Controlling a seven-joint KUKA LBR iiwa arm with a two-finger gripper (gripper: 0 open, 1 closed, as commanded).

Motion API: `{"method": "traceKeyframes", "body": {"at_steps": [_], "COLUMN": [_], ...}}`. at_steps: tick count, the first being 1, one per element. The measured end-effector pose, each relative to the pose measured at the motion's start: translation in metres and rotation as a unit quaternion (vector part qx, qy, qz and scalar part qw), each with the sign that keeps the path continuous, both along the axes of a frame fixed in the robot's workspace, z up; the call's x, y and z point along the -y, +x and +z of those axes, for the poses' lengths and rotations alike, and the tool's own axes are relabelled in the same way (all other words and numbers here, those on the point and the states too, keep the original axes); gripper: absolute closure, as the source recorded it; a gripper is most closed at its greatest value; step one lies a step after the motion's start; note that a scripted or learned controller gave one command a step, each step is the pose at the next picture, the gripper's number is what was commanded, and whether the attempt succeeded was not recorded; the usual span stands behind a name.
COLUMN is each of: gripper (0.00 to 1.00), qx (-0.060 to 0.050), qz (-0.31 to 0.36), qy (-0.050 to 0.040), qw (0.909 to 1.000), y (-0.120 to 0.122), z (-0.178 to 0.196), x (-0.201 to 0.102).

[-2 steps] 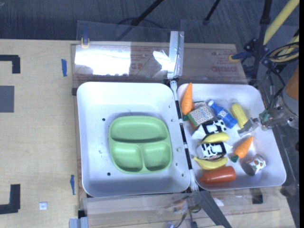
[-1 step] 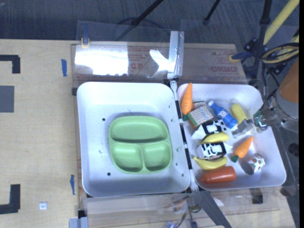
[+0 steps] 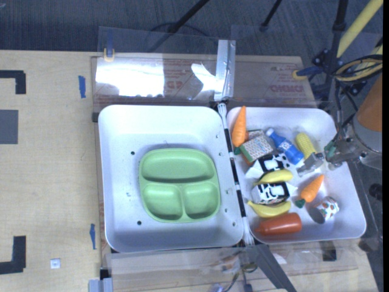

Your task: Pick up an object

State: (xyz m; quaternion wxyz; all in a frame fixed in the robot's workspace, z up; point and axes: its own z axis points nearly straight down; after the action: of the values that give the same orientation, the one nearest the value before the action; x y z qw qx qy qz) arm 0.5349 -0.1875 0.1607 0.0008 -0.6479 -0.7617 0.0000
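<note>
Evidently unstarted: gripper (image 3: 321, 159), jaw state indiscernible, hovers over the right bin (image 3: 349, 224) beside the small carrot (image 3: 310, 188), nothing lifted.

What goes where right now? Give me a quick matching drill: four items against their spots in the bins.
Items:
1. green divided tray
2. long carrot
3. red sausage
4. corn cob

Places:
A. right bin, near edge
B. left bin, centre
C. right bin, far right part, near the gripper
D. right bin, far left corner, along the divider

Pairs: 1-B, 2-D, 3-A, 4-C
</note>
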Motion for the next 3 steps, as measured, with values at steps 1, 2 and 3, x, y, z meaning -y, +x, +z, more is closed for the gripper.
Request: {"method": "traceKeyframes", "body": {"at_steps": [1, 2, 3], "gripper": [0.0, 0.0, 0.0], "qx": [0.002, 0.002, 0.001], "qz": [0.071, 0.04, 0.151], "qy": [-0.0013, -0.0009, 0.0001], "qw": [0.9975, 0.9992, 0.9886], "y": [-0.016, -0.026, -0.017], "z": [-0.059, 0.036, -0.066], "x": [0.003, -0.007, 0.027]}}
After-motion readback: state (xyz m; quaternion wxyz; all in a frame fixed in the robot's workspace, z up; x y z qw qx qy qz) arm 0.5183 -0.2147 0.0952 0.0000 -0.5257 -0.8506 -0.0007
